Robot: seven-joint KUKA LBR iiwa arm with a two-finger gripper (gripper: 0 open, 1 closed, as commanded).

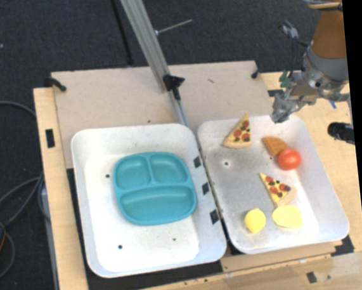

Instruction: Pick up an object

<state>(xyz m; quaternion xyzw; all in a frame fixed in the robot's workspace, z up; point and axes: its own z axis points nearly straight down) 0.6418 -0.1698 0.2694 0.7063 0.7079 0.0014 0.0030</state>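
Gripper [282, 112] hangs over the top right corner of the right bin [332, 222], just at its rim; can't tell its state, too small and dark against the bench. Nothing seen in its grasp. Grey wrist w/ orange band [328, 34] rises behind it toward the upper right.

Nearest objs in the right bin: brown bread-like piece [273, 144] touching a red tomato [289, 159], both just below and a bit left of the gripper. Pizza slice [238, 133] w/ red toppings lies near the bin's top edge, left of the gripper. Second pizza slice [277, 188] sits mid-bin below the tomato. Near the bottom edge: round yellow lemon-like piece [254, 220] and a flatter yellow piece [287, 216], side by side, slightly apart.

Left bin [91, 201] holds a teal divided plate [153, 188], three compartments, lying flat, well apart from the gripper.

Metal post [147, 42] slants up from between the bins' top edges. Dark cables run over the floor at left.
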